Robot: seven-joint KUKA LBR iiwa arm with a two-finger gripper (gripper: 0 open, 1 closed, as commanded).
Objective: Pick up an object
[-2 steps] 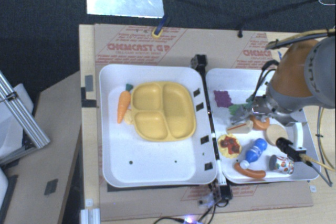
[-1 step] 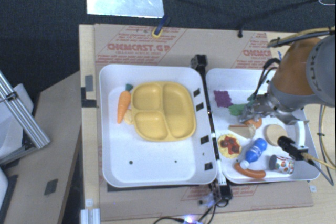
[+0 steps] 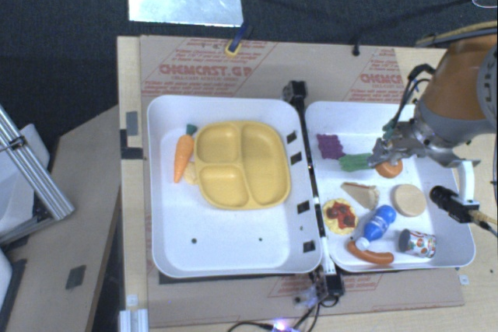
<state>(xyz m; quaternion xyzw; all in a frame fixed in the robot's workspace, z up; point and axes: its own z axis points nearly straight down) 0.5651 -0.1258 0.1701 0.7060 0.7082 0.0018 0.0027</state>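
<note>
Bins are set side by side on the bench. At the near edge of the right bin [image 3: 464, 249], a sausage [image 3: 370, 253], a small printed cup [image 3: 418, 243] and a blue bottle [image 3: 377, 222] are seen; farther back, a round biscuit [image 3: 408, 200], an orange piece [image 3: 389, 168] and purple grapes [image 3: 330, 145]. A yellow divided plate [image 3: 240, 165] and a carrot [image 3: 182, 156] are held by the left bin [image 3: 167, 241]. The gripper [image 3: 387, 152] is lowered over the orange piece; whether it is grasped cannot be told.

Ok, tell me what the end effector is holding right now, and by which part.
Cannot be told. The end effector sits low in the right bin, right over an orange and white item beside the green piece, but no object shows clearly in its grip.
</note>
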